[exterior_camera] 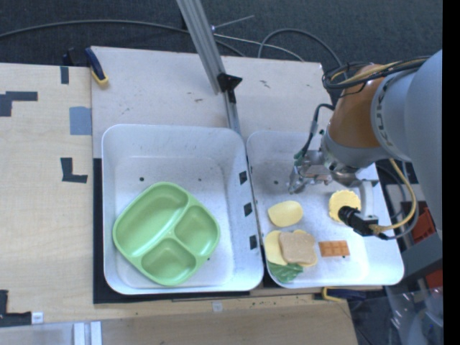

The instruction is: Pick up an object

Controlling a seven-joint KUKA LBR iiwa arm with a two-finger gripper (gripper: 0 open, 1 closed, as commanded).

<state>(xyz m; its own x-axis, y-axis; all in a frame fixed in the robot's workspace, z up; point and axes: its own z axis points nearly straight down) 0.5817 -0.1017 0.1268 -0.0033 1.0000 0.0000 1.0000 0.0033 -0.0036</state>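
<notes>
Nearest the camera: stacked toy sandwich (296, 248) (bread slice on yellow and green layers) at the right bin's (381, 268) front edge, orange cracker (333, 249) just beside it. Jaws (302, 180) hang over the bin's back half; can't tell if they're open or shut, nothing visibly between them. Closest candidate is the yellow oval piece (285, 213), just in front of the jaws and slightly left, long axis running roughly left-right across the bin. Yellow round piece (343, 204) sits under the wrist cabling, partly hidden, worse pick. Left bin (172, 136) holds a green divided plate (167, 232), well apart. Judgement: short forward drop onto the oval, path clear.
</notes>
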